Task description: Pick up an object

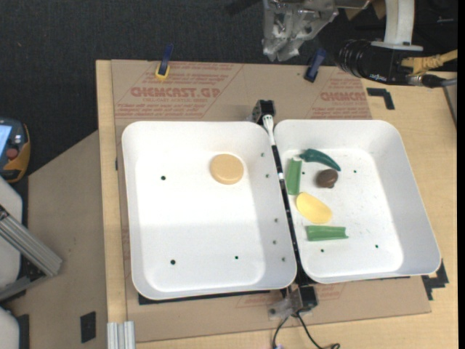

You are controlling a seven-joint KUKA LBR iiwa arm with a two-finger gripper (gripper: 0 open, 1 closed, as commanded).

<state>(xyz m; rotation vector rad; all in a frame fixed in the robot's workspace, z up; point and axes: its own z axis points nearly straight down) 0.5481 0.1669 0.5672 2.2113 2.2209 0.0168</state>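
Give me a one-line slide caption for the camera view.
Hand above the bench; tan disc in left bin, five small items in right bin.

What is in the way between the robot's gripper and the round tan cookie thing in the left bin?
Nothing visible is. The gripper hangs up past the far edge of the bench, and the round tan disc lies alone on the left bin floor. The other pieces all sit in the right bin.
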